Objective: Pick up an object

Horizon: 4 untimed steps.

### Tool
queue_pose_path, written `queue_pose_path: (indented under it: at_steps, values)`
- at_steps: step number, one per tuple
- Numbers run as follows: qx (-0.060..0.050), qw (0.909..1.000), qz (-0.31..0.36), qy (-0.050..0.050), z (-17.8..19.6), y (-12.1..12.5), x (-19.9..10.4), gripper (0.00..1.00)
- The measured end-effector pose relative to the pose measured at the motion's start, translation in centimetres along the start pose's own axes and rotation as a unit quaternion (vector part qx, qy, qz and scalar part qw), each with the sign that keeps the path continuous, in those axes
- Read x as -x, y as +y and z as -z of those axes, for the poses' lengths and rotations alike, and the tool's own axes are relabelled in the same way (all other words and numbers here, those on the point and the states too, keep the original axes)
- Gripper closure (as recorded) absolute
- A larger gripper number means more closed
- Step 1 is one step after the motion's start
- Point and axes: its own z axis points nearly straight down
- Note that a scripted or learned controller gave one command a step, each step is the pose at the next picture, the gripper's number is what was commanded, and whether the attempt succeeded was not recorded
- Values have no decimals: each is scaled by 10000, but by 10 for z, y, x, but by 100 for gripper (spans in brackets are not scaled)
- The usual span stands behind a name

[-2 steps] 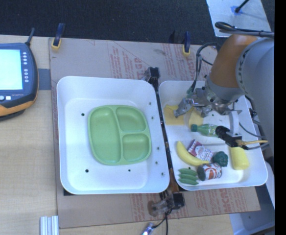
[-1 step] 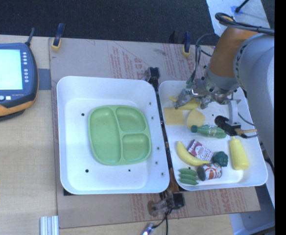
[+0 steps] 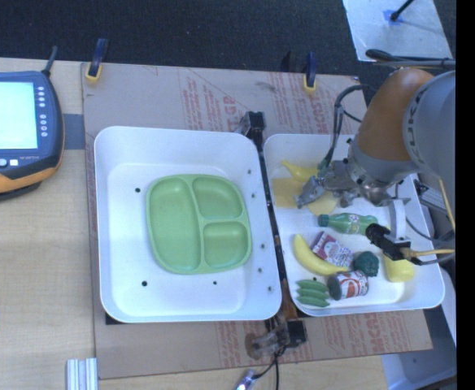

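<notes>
- Over the right bin, end effector hangs low by a yellow banana; grip state, I cannot tell
- Green bottle lies just below, free for picking

Both white bins look like smooth plastic with a slight sheen; the green divided tray is matt plastic. Brown cardboard lies flat and dull over the pale wood-grain counter. The claw shows bare grey metal.
</notes>
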Motion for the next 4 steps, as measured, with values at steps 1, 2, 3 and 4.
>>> queue_pose_path:
  at_steps: [1,2,3,4]
  values:
    - [12,10000,-2,5,1,33,21,0]
    - [2,10000,-1,1,0,-11,21,0]
    - [-1,10000,7,-2,11,-10,22,100]
    - [-5,10000,8,-3,10,-11,22,0]
